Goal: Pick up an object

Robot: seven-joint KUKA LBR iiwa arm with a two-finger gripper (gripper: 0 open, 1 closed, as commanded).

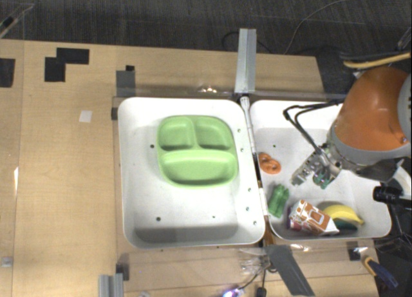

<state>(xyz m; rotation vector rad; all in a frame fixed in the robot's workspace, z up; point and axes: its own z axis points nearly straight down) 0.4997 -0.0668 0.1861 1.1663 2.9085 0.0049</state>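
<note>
The wooden worktop [58,180] carried two shallow white bins side by side, with a grey metal rail [246,57] rising from the seam between them at the far edge. The left bin [138,218] held a light green divided plate [196,149], lying flat in its far half with two small compartments on the far side and one long compartment on the near side. The grey arm, with its broad orange band [373,112], reached in from the right and hung over the right bin [273,128], covering much of that bin's right side; black cables [302,128] looped down beside it toward the wrist. The end effector [317,172] sat low over the middle of the right bin, tilted toward the left; how far its fingers were parted could not be told, and nothing was seen between them. The loose things lay along the left and near sides of this bin. A yellow banana [341,213] lay near the front wall, just nearer the camera than the end effector and slightly to its right, resting against something dark green. Touching the banana on its left was a small carton [309,218], white and orange with a dark purple end. A green block-shaped object [278,199] lay left of the carton, near the dividing wall. An orange ring-shaped object [269,164] lay farther back by that wall, left of the end effector and apart from it.
</note>
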